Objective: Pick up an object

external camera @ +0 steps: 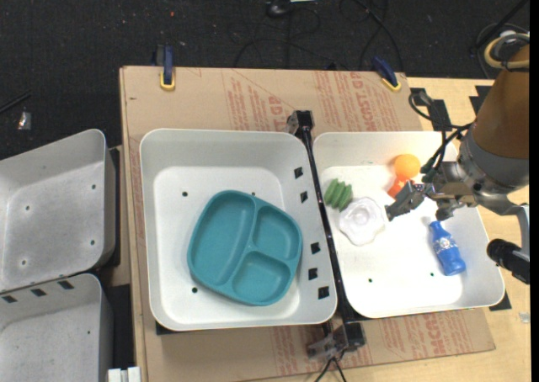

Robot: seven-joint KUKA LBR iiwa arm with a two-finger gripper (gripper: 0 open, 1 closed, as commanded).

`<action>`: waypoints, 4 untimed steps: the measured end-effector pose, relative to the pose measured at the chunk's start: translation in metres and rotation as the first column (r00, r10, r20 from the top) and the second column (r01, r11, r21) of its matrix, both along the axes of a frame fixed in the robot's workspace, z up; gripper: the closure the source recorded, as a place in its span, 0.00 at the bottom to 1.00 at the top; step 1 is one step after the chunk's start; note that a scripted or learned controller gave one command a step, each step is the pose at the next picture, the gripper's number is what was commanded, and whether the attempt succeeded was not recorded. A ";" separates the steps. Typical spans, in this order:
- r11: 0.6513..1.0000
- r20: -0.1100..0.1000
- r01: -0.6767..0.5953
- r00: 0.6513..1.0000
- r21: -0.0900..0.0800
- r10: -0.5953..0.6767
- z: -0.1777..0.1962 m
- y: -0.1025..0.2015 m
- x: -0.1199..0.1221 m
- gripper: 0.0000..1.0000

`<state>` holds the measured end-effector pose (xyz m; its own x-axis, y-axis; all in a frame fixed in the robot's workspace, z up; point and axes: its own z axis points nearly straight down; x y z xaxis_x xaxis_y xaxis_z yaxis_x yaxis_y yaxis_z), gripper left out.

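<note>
1. Grey and orange are seen on the arm (505, 132), which enters from the right edge and is bent down over the right bin (396, 288).
2. The gripper (407, 201) is carried at the end of the wrist and is pointed leftward and downward, above the upper middle of the right bin.
3. Whether the tool is clenched or released cannot be told; no object is seen between its tips.
4. An orange ball (405, 165) is found just above the gripper, near the bin's back wall.
5. A clear plastic cup (362, 220) is lying just left of and below the gripper.
6. A green ridged object (338, 193) is placed beside the cup, close to the divider between the bins.
7. A blue bottle (445, 249) is lying to the right, below the wrist.
8. A teal divided plate (245, 247) is held in the left bin (168, 161).
</note>
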<state>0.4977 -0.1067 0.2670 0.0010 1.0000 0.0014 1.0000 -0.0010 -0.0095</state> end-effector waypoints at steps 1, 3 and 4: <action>1.000 0.009 -0.002 1.000 -0.001 0.002 0.004 0.000 0.002 0.00; 1.000 0.002 0.001 1.000 0.000 -0.001 -0.123 -0.004 -0.002 0.00; 1.000 0.004 0.000 1.000 0.000 0.000 -0.177 -0.003 -0.003 0.00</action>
